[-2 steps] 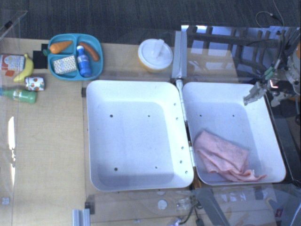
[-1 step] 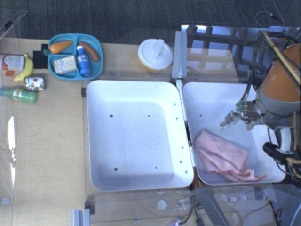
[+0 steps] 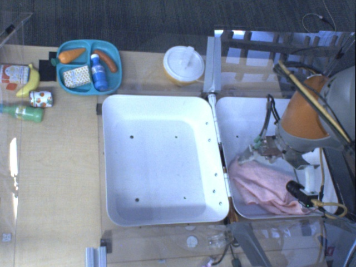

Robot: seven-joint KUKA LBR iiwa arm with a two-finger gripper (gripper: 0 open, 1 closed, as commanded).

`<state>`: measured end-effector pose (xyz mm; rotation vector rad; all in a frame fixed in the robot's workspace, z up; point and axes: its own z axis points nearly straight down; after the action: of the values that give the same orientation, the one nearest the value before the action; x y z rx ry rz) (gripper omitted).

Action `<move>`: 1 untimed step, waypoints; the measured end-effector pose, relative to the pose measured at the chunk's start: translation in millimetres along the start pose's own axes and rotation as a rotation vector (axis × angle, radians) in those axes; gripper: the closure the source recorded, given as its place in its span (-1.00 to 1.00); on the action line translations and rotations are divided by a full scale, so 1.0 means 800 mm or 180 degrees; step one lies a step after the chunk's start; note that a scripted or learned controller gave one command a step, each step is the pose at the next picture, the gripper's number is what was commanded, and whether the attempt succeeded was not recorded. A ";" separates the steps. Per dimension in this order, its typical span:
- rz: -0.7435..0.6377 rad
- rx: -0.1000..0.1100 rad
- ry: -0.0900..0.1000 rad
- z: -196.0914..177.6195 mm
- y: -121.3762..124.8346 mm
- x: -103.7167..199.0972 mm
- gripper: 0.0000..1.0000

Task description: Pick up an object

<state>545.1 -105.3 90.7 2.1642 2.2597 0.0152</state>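
The claw (image 3: 260, 149) is seen low in the right bin (image 3: 239, 118), at the upper edge of a crumpled pink cloth (image 3: 267, 185) lying just below it; its grip cannot be told.

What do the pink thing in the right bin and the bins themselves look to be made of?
Pink cloth: soft fabric, probably terry towel, matte, judging by its folds and slumped edges. Left bin and right bin: likely rigid moulded plastic, smooth white, faintly glossy, with rounded corners.
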 end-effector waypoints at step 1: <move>-0.0087 0.0003 0.0002 0.003 0.108 0.002 -1.00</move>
<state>631.0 -100.2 89.9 2.1337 2.2899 0.0147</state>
